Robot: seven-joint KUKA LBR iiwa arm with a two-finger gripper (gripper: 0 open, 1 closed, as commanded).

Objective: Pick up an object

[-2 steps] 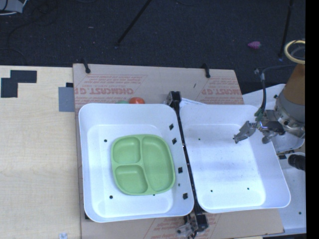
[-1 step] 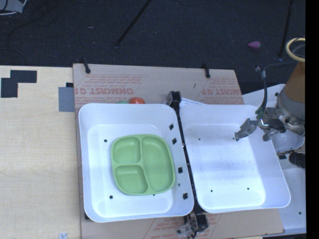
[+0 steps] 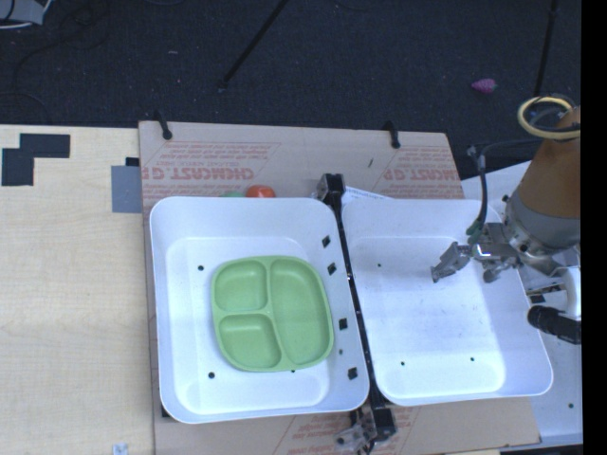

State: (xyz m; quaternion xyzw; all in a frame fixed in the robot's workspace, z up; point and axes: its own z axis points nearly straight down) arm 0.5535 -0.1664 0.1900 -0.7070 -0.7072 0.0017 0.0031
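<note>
A light green divided plate (image 3: 272,312) with three compartments lies flat in the left bin (image 3: 180,254). My gripper (image 3: 466,269) hangs over the right part of the right bin (image 3: 427,387), far to the right of the plate. It is open, and I see nothing between its fingers. A small orange-red object (image 3: 260,192) and a bit of green beside it sit just behind the left bin's far rim, on the cardboard.
Both bins rest on a cardboard sheet (image 3: 285,164), joined by a black clamp strip (image 3: 343,282) down the middle. A wooden bench top (image 3: 66,301) lies to the left. The grey and orange arm (image 3: 550,192) stands at the right edge.
</note>
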